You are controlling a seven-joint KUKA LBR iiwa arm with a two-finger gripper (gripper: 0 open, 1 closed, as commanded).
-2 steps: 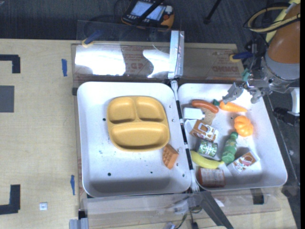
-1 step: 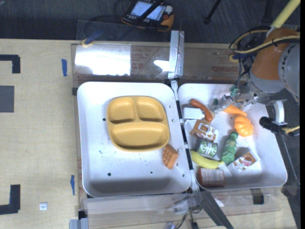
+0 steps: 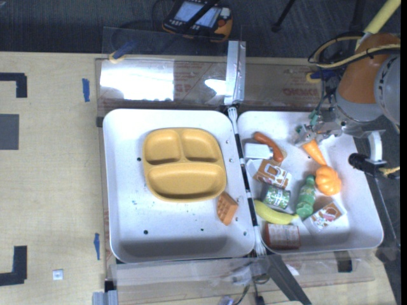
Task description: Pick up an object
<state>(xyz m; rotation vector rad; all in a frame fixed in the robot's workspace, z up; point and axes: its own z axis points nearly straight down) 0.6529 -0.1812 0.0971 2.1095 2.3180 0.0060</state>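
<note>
Here carrot (image 3: 313, 151) just below gripper (image 3: 316, 127).

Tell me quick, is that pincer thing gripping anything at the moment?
Pincer: over the far edge of the right bin, just above the carrot. Whether it grips anything cannot be told from here.

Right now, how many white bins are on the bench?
2. The left bin holds a yellow divided tray; the right bin sits beside it, holding toy food such as a banana.

Bright overhead light; glare on clear panel (image 3: 137, 81); soft focus.
</note>
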